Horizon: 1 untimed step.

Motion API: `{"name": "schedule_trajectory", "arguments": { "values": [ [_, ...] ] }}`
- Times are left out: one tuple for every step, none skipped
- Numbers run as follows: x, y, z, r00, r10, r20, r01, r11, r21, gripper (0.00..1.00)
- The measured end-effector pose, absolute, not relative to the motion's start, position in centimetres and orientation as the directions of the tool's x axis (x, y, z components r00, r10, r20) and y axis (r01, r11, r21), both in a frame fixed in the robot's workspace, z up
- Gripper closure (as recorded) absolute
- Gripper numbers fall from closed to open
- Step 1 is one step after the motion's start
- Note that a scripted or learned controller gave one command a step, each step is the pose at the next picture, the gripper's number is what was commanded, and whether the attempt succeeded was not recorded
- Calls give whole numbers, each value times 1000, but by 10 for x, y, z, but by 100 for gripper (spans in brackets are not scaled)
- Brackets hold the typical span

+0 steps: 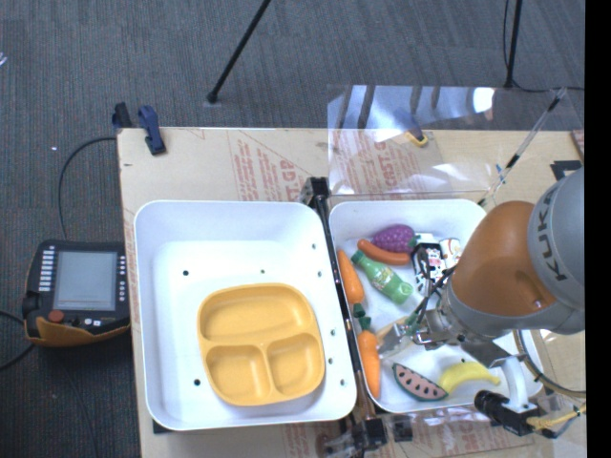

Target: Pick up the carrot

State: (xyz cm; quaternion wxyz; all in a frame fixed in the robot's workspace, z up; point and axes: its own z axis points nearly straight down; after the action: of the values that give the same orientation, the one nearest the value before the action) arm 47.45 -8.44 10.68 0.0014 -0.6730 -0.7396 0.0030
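Observation:
Two orange carrots lie along the left wall of the right bin (473, 208). The upper carrot (350, 277) lies near the middle of that wall. The lower carrot (369, 363) lies close to the front corner. My gripper (399, 336) hangs low over the bin's front half, just to the right of the lower carrot's top end. Nothing shows in its grasp. The grey arm with its orange band (504, 260) covers the bin's right side.
Purple grapes (393, 236), an orange-red piece (380, 252) and a green bottle (387, 280) lie at the back of the right bin. A watermelon slice (420, 382) and a banana (470, 378) lie at its front. The left bin (162, 256) holds a yellow divided plate (258, 342).

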Motion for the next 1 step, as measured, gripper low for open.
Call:
{"name": "schedule_trajectory", "arguments": {
  "values": [
    [477,-87,85,187,982,-2,982,-187,-8,0]
  ]
}}
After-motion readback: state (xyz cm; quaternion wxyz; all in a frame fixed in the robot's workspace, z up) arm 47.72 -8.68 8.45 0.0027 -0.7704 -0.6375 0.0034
